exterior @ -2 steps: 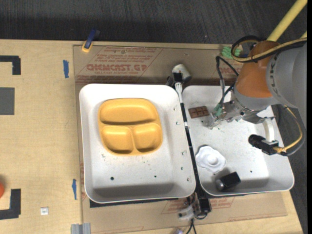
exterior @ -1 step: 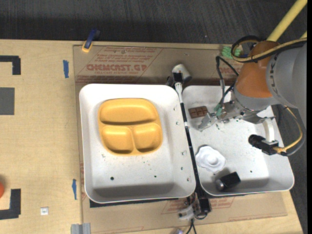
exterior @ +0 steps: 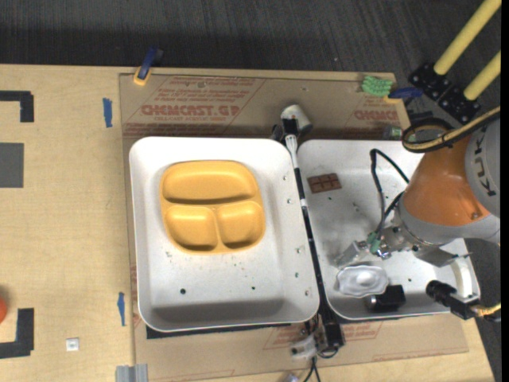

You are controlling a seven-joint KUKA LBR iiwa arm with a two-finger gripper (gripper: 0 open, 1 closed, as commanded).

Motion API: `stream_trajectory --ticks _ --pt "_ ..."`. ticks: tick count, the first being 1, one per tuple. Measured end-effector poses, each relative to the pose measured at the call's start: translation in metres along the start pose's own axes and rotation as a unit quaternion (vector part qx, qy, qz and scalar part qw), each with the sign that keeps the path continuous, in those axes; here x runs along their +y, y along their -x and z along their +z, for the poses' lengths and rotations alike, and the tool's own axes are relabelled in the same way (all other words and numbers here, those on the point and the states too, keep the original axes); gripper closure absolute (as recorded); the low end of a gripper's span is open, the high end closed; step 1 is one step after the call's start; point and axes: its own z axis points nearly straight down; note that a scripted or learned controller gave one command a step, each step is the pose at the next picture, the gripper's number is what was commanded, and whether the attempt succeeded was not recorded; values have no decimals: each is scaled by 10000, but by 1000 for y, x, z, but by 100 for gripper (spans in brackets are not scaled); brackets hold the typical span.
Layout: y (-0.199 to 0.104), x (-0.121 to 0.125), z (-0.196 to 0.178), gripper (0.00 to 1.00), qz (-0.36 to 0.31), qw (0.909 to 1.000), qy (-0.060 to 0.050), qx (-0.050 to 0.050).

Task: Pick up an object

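In the right bin (exterior: 342, 157), a clear plastic piece (exterior: 360, 279) lay just nearside of our gripper (exterior: 377, 245), whose spread we couldn't judge.

Right side of the right bin (exterior: 350, 165) hidden under the arm (exterior: 445, 193), gripper (exterior: 375, 245) a blur at mid right, small brown thing (exterior: 324, 183) in that bin too small to identify, red object (exterior: 2, 309) cut by the left edge, yellow rods (exterior: 477, 18) cut off upper right

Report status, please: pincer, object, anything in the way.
Pincer low over right bin. Pale clear object lies beside it, nearer the camera. Brown piece apart, by far wall. Nothing seen blocking.
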Motion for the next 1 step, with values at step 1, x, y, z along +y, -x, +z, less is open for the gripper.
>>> stream_trajectory --ticks 1 --pt "-5 -19 0 0 -94 10000 11 -3"
